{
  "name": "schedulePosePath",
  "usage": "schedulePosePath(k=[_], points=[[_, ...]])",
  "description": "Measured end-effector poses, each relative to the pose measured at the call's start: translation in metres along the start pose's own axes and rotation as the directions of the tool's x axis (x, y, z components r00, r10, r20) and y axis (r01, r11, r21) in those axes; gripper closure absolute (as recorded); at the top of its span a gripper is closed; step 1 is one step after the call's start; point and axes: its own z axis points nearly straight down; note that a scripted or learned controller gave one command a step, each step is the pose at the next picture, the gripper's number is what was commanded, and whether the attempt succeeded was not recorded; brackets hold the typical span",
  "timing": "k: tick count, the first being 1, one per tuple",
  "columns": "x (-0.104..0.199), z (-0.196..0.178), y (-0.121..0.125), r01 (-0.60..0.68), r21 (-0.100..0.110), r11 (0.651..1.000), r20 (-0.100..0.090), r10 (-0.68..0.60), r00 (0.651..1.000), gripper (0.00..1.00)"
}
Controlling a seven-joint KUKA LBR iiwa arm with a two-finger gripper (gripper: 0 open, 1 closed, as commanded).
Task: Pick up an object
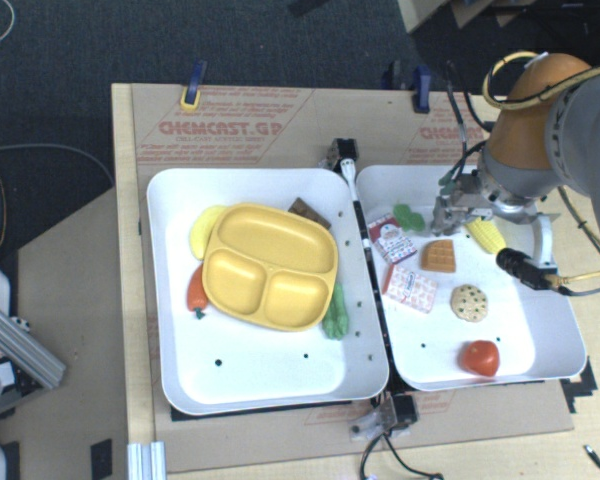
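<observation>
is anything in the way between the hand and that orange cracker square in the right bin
Nothing visible blocks it. The hand is just above the orange cracker square in this view; the green piece and corn sit off to either side.

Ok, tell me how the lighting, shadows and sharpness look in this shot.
Camera view: even, soft light; white bins are bright, nearly washed out, without hard glare; the yellow divided tray casts only a faint shadow; the arm's end effector region looks slightly soft; the cookie and tomato are reasonably sharp.

Orange waffle square (pixel 439 256), cookie (pixel 469 303), red tomato (pixel 480 357), yellow corn (pixel 487 235), flat in right bin (pixel 550 353).
</observation>
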Motion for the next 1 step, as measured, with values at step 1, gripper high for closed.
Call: schedulePosePath(k=[1], points=[[0.0047, -0.0454, -0.0045, 0.001, -0.002, 1.000, 0.001, -0.001, 1.000, 1.00]])
